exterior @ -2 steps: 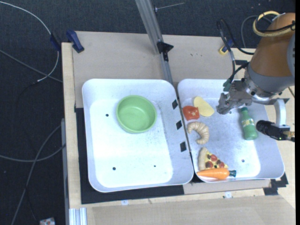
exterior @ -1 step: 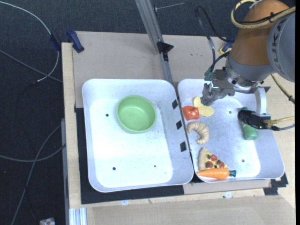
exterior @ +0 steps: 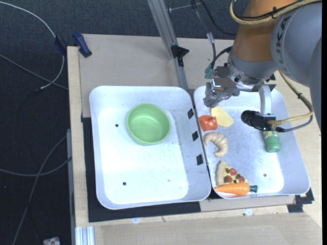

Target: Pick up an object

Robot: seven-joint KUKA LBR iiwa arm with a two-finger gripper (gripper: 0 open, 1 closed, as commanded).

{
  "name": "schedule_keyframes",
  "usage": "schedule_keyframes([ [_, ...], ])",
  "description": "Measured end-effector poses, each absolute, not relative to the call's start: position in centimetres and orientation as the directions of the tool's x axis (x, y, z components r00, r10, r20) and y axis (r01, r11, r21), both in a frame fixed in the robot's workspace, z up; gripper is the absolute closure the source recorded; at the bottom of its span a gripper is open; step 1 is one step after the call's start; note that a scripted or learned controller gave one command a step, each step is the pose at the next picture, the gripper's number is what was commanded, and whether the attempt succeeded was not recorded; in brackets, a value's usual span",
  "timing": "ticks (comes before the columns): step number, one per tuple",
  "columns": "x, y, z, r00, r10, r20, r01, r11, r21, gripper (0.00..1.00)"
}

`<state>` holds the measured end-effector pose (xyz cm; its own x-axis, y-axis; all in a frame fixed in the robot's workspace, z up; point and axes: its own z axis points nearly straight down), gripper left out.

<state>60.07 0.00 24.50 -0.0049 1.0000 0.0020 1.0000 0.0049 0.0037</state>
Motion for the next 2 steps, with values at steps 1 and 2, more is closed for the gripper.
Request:
schedule_keyframes([
  [1, 62.1, 4.6, 25.2, -0.006, 1.000, 0.003, 1.000, 0.006, 0.004, 1.00],
  [2, 64.7, 9.3, 24.0, -0.005, 1.000, 0.001, 1.000, 0.005, 0.004, 1.00],
])
